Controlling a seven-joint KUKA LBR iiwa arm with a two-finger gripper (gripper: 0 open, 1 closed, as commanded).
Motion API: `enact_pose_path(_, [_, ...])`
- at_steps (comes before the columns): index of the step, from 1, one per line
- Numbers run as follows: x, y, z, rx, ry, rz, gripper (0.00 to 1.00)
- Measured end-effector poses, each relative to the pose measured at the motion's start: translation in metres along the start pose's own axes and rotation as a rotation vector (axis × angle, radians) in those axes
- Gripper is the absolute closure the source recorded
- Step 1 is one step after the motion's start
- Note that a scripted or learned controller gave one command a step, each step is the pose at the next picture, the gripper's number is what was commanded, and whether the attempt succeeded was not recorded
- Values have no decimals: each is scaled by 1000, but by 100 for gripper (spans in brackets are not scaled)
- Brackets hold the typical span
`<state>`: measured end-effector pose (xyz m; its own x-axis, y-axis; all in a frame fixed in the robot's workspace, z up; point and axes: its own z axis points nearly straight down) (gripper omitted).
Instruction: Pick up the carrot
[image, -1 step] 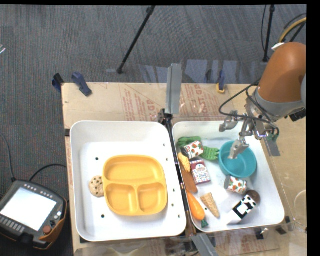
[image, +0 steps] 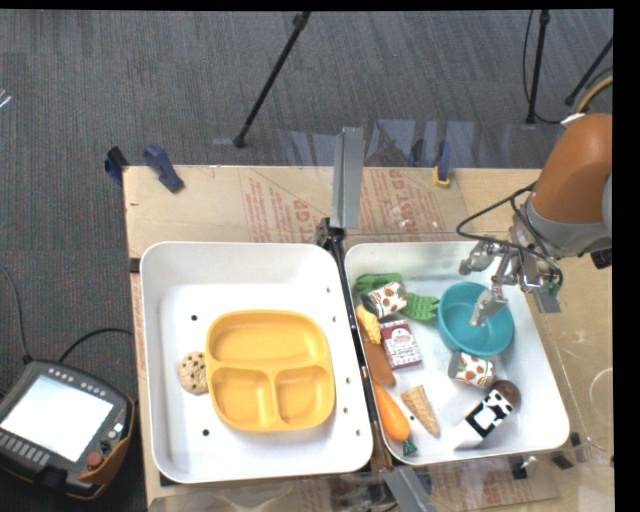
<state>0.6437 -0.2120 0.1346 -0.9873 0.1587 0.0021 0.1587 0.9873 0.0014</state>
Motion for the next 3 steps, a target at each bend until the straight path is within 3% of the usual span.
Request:
enact_pose_path(1, [-4,2,-16,1,-13,-6,100])
enact_pose_path(2, [13,0,-69,2,-11,-270,100])
enact_pose_path(3, [17,-1,-88,2,-9,-743,100])
